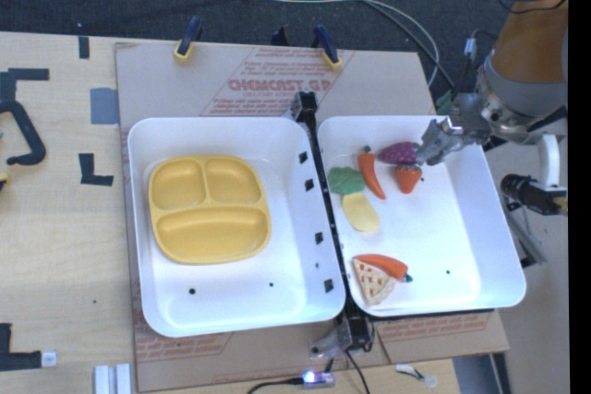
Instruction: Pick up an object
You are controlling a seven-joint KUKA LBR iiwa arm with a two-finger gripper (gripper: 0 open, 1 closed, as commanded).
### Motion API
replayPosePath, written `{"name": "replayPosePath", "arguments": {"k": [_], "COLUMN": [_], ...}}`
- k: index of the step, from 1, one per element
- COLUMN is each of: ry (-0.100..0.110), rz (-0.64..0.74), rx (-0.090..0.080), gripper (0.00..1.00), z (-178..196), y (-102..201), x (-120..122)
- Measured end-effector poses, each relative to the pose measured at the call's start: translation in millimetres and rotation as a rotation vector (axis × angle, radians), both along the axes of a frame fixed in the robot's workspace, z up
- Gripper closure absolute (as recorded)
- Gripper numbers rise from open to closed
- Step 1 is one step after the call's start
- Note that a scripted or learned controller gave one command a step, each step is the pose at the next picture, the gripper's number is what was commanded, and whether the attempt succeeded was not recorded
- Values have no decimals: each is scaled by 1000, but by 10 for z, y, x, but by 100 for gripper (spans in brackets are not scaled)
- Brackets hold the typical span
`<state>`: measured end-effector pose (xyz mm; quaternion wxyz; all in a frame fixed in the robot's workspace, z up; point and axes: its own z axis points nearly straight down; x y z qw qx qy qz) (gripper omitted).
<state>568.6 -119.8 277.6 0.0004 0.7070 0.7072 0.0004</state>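
Camera view shows the grey arm [526,60] reaching in from the right, its wrist bent down over the right bin [480,226]; the gripper [432,146] hangs low at the bin's upper part, just beside a purple vegetable [399,152] and a small red strawberry [408,177] — I cannot tell if it grips anything; near them lie a carrot [371,174], a green piece [345,181], a pale yellow piece [362,212], a red pepper [380,264] and a waffle slice [372,281]; the right half of this bin is bare — open room; the left bin [148,291] holds a yellow divided tray [209,208].
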Motion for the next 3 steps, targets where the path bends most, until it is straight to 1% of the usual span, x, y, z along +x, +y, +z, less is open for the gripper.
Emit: {"name": "replayPosePath", "arguments": {"k": [1, 2, 3], "ry": [3, 2, 3], "rz": [4, 4, 4], "rx": [1, 1, 1], "gripper": [100, 100, 100], "z": [-159, -153, -340], "y": [502, 1003, 1555], "x": [147, 146, 248]}}
